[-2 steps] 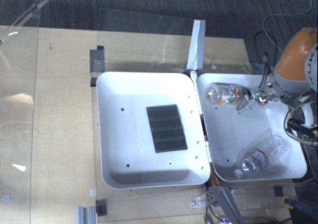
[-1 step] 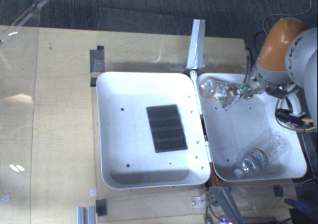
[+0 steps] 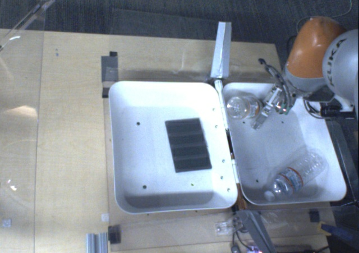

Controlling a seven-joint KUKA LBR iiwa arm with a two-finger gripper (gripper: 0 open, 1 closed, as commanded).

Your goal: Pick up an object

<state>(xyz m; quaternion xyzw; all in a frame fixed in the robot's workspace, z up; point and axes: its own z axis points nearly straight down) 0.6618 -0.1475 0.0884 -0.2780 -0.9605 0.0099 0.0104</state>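
Two clear things lie in the right bin [image 3: 331, 187]: nearest us a bottle [image 3: 296, 174], empty-looking, so we judge it light, slick and crushable, best pinched across its middle. Farther back a glass-like ball [image 3: 240, 106] sits by the dividing wall, just beside the gripper [image 3: 263, 116]; we cannot tell its grip. Transparency blurs both outlines.
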